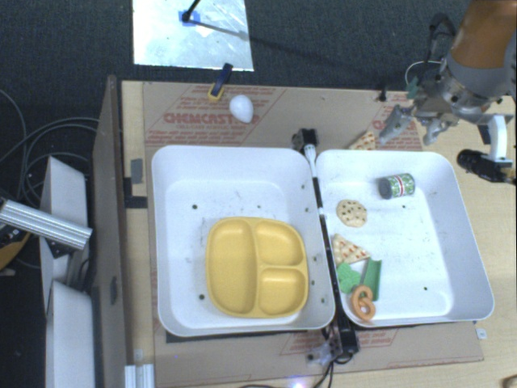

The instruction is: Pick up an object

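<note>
The grey two-finger gripper (412,124) hangs at the upper right of the frame, above the back rim of the right-hand shallow white bin (452,225). Its 2 fingers are spread apart with nothing between them.

Just below it in that bin lies a small cylindrical can with a green label and silver ends (397,186), on its side near the back wall. Toward the middle divider sit a round tan speckled cookie (351,212), then a tan triangular cracker (349,249), green flat pieces (360,277) and an orange pretzel-shaped ring (363,303) in the lower left corner.

The left-hand shallow white bin (178,217) holds a yellow plastic tray with 3 compartments (257,266). A white egg-shaped object (241,107) rests on the cardboard behind the bins.
</note>
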You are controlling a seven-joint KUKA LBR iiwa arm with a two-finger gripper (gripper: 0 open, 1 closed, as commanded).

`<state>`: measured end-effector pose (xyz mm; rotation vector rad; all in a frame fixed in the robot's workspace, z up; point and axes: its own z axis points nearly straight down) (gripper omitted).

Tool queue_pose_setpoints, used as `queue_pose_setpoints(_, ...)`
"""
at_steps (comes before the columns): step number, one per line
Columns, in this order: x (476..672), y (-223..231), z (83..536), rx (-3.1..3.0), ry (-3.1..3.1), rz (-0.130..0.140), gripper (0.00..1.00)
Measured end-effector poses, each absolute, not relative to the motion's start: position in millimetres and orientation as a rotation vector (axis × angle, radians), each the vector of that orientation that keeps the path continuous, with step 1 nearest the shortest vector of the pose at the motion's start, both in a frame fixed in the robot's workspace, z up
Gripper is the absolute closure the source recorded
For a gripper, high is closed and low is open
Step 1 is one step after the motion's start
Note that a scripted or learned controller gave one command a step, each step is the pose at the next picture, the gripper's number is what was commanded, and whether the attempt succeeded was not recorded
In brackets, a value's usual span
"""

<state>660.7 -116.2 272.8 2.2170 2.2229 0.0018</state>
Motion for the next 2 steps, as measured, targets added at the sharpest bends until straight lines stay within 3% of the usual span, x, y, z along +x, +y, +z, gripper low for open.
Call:
queue_pose_setpoints(1,629.1,-150.9,234.3,2.225,2.22,-0.004,0.0)
queue_pose_setpoints(2,644.6,-183.5,76.7,2.224,2.22,-0.003,0.0)
